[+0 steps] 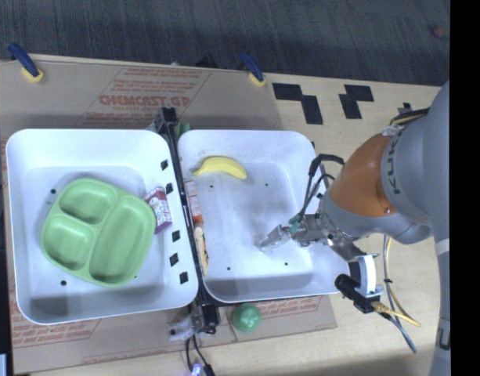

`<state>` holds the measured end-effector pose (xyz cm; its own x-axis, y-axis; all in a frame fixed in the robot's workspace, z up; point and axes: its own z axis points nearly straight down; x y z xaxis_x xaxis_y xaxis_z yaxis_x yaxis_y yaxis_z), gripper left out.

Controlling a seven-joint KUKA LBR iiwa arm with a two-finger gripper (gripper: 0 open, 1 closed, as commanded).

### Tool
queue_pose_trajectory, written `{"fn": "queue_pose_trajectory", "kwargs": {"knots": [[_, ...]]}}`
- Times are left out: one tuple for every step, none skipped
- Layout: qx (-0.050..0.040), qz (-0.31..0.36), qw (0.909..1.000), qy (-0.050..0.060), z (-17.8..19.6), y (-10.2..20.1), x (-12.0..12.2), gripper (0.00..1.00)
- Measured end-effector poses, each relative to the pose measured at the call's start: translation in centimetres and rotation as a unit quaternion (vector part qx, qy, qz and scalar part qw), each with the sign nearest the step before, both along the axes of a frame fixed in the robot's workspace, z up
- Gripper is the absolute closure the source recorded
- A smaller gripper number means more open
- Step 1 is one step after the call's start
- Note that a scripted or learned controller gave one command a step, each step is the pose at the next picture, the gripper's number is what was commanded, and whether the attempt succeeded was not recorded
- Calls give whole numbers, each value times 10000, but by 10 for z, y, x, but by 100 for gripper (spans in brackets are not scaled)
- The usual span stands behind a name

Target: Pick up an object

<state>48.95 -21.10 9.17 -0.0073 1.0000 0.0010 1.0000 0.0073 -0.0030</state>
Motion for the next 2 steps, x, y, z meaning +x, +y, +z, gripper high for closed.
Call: {"fn": "queue_pose_trajectory", "kwargs": {"knots": [[2, -12, 10000, -13, 0, 1, 69, 0], [6, -19, 10000, 0, 0, 1, 61, 0]]}}
